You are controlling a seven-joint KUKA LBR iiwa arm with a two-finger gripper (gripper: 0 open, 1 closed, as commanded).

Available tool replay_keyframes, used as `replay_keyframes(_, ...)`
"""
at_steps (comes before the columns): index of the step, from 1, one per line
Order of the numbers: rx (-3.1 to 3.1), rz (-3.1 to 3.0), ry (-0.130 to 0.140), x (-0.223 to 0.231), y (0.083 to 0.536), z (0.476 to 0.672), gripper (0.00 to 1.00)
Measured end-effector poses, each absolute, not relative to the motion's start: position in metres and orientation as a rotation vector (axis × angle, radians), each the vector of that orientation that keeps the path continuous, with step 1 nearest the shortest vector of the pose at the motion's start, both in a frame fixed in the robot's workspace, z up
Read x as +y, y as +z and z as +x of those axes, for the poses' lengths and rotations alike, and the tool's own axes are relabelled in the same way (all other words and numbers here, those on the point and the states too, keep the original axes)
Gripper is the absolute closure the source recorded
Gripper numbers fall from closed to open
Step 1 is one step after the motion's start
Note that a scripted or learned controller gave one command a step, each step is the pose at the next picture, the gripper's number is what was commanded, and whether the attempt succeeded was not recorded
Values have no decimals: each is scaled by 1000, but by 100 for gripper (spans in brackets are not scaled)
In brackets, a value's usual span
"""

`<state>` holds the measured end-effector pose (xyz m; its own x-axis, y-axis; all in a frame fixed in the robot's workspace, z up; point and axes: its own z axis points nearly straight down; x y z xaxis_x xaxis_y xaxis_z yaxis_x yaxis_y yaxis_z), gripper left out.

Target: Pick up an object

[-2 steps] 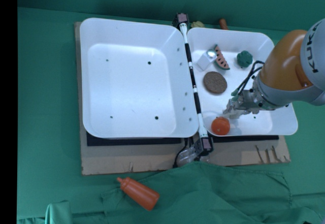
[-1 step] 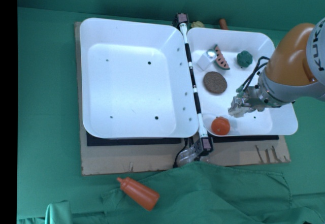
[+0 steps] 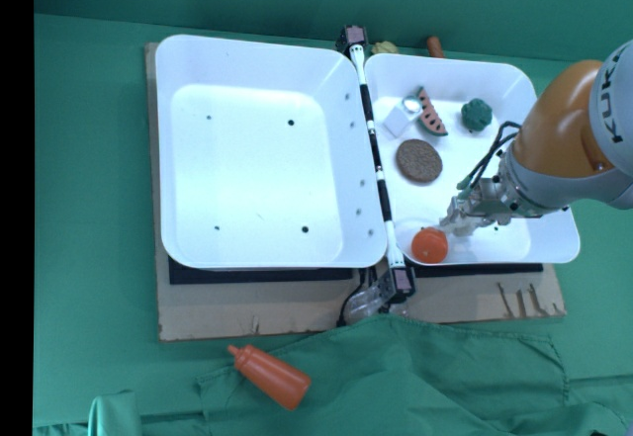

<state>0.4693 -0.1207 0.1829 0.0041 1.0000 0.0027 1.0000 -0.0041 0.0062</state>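
The pincer (image 3: 457, 222) is hovering just beside the orange ball (image 3: 429, 245) in the right bin (image 3: 554, 244); I cannot tell its state. It is probably approaching; next it needs lowering over the ball.

The arm (image 3: 584, 137) reaches in from the right, wrist angled downward.

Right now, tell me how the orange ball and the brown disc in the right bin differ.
The orange ball is round and bright; the brown disc is flat and dull. The ball sits at the bin's near edge beside the pincer; the disc lies nearer the middle, apart from it. Both rest in the right bin.
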Motion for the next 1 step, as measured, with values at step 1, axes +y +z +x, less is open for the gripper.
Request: replay_keyframes(1, 2212, 2221, 11, -121, 184, 470, 0)
